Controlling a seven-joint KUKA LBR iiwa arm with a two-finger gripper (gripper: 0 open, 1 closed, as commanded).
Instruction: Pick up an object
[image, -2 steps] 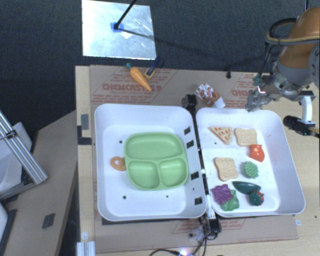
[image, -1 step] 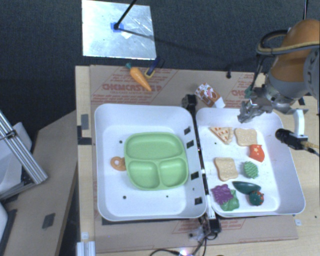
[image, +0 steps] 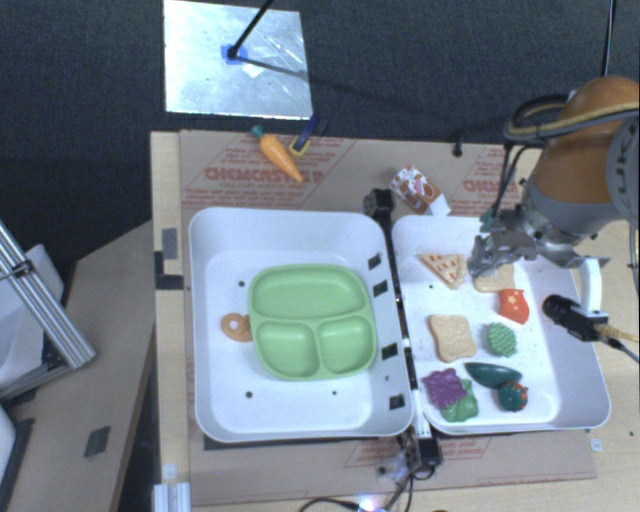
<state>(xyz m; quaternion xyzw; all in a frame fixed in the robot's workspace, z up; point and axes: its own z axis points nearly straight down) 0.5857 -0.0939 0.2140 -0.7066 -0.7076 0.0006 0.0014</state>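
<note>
The right bin (image: 580, 400) holds several toy foods: a pizza slice (image: 444, 267), a bread slice (image: 452, 337), a red strawberry (image: 512, 305), a green leafy piece (image: 502, 340), purple grapes (image: 446, 386), a dark green vegetable (image: 492, 374) and a small red piece (image: 512, 397). A tan piece (image: 494, 280) lies partly under my gripper (image: 484, 262). The gripper hangs low over the bin's far part, between the pizza slice and the tan piece.
The left bin (image: 215, 260) holds a green divided tray (image: 308, 320) and a small pretzel (image: 236, 327). Beyond the bins, a toy carrot (image: 280, 156) and a wrapped snack (image: 414, 189) lie on the cardboard. A foil sheet (image: 236, 60) sits at the back.
</note>
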